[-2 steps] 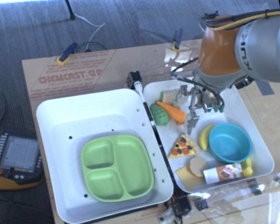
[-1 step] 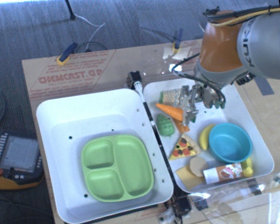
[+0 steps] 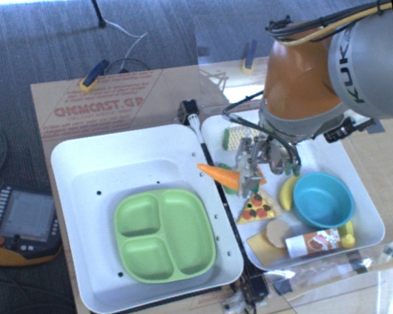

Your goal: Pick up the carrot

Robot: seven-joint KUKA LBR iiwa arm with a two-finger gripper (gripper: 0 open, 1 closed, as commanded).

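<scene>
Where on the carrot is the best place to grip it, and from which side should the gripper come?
Grip the carrot at its thicker right half, from above, fingers across its width. It lies slanted over the rim between the bins, thin tip pointing up-left.

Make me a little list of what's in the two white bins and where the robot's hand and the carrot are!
left bin: green divided plate
right bin: pizza slice toy, blue bowl, banana, bottle
carrot: lies across the wall between the bins, tip pointing left
gripper: at the carrot's thick end
grip: fingers look closed on the carrot, hard to be sure
</scene>
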